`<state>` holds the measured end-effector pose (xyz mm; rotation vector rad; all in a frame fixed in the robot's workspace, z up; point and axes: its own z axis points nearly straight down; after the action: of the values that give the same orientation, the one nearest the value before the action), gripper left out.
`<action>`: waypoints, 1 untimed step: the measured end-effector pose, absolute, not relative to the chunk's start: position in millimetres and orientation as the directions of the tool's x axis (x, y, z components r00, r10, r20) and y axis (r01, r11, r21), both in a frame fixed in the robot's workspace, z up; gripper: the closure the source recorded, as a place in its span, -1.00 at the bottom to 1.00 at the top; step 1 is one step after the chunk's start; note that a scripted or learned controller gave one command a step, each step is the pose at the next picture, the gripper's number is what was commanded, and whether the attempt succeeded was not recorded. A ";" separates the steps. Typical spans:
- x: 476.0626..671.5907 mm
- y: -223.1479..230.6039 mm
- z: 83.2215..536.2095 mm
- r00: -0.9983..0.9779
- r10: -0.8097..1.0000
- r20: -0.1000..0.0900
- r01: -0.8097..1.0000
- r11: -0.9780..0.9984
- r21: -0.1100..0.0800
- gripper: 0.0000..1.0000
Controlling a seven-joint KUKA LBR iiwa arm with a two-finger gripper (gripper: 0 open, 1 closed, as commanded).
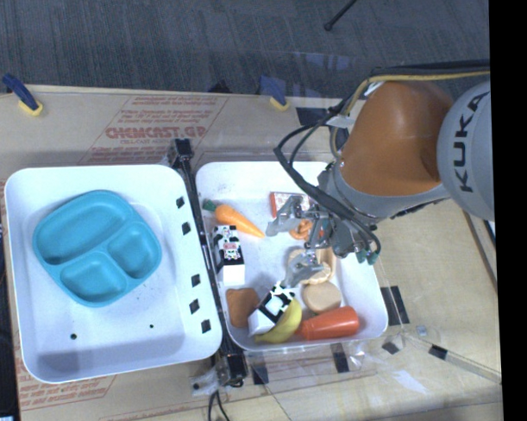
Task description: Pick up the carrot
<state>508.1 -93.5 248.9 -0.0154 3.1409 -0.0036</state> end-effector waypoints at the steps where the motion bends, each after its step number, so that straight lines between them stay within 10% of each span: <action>1: 538.6 -209.0 207.0 -0.983 -0.184 0.001 -0.184 0.983 -0.003 -1.00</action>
<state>538.6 -209.0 207.0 -0.2904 3.1285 -0.0041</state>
